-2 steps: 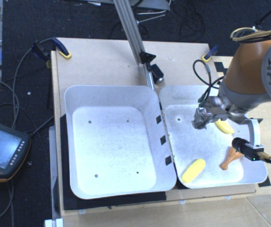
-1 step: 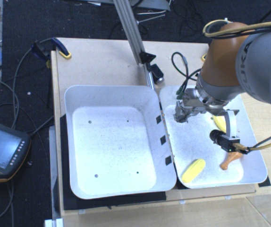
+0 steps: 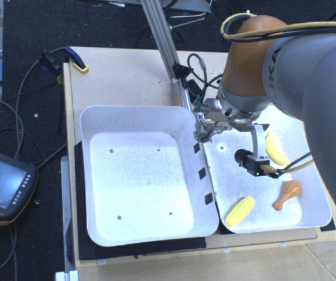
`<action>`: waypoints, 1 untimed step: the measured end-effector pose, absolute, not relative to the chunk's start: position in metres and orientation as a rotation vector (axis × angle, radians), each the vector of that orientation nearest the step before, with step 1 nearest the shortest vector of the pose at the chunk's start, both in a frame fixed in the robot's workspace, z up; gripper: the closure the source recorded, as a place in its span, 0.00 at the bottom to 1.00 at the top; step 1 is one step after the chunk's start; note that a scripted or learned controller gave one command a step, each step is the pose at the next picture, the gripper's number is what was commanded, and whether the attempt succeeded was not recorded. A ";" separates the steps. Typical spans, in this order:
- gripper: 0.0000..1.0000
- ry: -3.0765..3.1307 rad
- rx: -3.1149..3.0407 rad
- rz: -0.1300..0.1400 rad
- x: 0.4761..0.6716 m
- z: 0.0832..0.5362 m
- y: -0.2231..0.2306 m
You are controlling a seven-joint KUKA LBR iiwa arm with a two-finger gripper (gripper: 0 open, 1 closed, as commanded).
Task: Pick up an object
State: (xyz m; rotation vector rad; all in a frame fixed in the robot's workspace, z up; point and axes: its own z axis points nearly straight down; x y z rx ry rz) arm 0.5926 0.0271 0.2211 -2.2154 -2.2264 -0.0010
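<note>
Currently my end effector (image 3: 206,129) hangs low over the left edge of the right shallow white plastic bin (image 3: 311,214), with the wrist pointed down. Whether it is open or closed I cannot tell. Well apart, near the bin's front wall, lies the small yellow toy corn cob (image 3: 239,211). It is probably light, rigid and slick, best pinched across its middle.

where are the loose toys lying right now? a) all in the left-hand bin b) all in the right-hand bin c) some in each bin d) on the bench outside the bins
b: the banana, the corn cob and the orange drumstick toy all lie inside the right-hand bin.
</note>
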 end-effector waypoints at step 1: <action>1.00 -2.225 -2.216 0.000 0.614 0.219 0.074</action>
